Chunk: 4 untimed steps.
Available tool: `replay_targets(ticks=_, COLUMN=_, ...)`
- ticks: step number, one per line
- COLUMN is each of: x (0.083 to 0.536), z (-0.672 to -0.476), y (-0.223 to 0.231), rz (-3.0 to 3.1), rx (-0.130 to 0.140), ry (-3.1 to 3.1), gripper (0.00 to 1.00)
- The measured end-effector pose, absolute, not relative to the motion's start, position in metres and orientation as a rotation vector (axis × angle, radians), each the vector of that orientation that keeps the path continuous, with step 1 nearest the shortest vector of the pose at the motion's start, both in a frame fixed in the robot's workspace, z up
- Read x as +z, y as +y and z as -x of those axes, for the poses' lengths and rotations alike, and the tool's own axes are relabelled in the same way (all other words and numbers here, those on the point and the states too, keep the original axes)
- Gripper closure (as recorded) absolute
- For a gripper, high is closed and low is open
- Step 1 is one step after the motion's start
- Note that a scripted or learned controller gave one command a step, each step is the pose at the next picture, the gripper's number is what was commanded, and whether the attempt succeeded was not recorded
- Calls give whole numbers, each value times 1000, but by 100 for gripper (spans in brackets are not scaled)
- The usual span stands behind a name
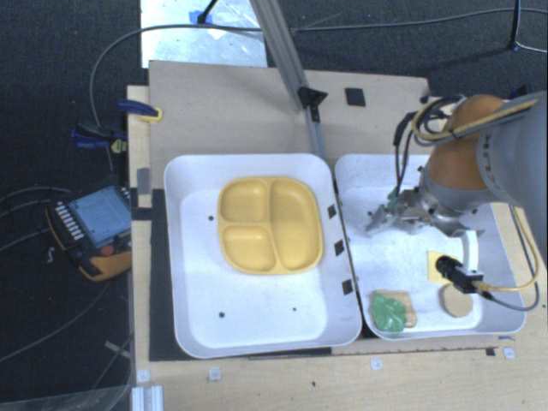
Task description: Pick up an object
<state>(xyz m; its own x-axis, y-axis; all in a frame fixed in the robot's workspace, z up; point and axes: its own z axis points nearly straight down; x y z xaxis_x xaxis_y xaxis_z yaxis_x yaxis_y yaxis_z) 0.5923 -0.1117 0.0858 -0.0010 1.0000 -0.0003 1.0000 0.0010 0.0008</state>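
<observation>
My gripper [383, 218] hangs over the upper left part of the right bin [360, 178], above bare bin floor, with the grey arm and its orange band [458, 148] reaching in from the right. Nothing shows in its grasp. At the bin's front lies a green-topped tan piece [392, 310], well below the gripper. A round tan disc [456, 302] lies to the right of that piece. A yellow flat piece [436, 264] sits just above the disc, partly hidden by a black part of the arm.
The left bin [193, 255] holds a yellow divided plate [270, 225]. A slanted grey pole [287, 50] crosses the bench's back edge. Cables loop around the arm's wrist. A blue-screened device [92, 221] lies off the bench to the left.
</observation>
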Motion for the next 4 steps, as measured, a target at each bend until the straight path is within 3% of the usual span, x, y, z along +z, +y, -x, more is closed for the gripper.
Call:
replay_targets(ticks=1, x=100, z=-594, y=-113, rz=-2217, rx=5, ry=2217, gripper=100)
replay_targets(ticks=3, x=209, z=-586, y=-100, rz=-2213, rx=5, ry=2224, gripper=100)
replay_targets(ticks=4, x=263, z=-597, y=-104, rz=-2211, rx=7, ry=2223, gripper=100)
